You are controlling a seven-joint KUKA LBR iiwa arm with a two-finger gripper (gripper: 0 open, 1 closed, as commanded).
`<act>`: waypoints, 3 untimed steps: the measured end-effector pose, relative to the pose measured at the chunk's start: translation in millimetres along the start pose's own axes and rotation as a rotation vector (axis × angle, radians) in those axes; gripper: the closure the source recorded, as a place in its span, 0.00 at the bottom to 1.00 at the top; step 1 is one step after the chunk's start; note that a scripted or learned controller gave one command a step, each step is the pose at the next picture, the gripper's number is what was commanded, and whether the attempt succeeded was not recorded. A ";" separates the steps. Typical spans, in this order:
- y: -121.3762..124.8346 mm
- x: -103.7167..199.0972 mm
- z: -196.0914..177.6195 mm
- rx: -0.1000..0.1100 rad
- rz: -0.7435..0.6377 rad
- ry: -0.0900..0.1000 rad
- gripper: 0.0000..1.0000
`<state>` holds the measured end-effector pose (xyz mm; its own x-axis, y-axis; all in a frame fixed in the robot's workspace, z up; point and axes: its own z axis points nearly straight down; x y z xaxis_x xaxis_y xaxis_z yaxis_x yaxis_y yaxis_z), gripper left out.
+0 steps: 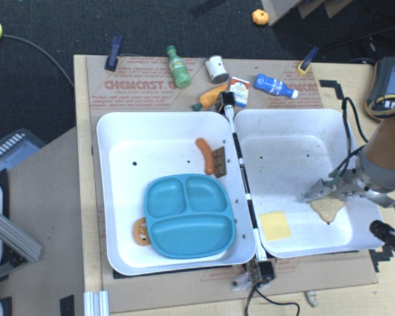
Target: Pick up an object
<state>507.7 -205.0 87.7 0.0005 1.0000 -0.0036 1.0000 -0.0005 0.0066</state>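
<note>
My gripper (328,191) hangs low in the right bin (283,133), near its right wall. Directly under and in front of it lies a flat tan piece shaped like a bread slice (328,209), touching or almost touching the gripper. A yellow square slice (274,225) lies at the bin's front left. In the left bin (128,143) sit a blue divided plate (187,214), an orange sausage (204,154), a small brown block (218,160) and a pretzel (141,232) partly under the plate.
On the board behind the bins lie a green bottle (179,68), a white can (216,68), a blue bottle (275,85), a carrot (212,97) and a small carton (238,91). A cable (347,120) runs along the right bin's right side.
</note>
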 end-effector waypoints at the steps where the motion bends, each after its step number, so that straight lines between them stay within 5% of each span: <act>1: 0.8 -0.6 -10.3 -0.004 0.001 -0.003 1.00; 2: 0.7 -0.5 -10.2 -0.003 0.001 -0.002 0.00; 3: -28.3 -15.5 -50.5 0.005 0.001 0.002 0.00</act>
<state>479.1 -220.3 138.1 0.0011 1.0000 -0.0019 1.0000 -0.0011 0.0014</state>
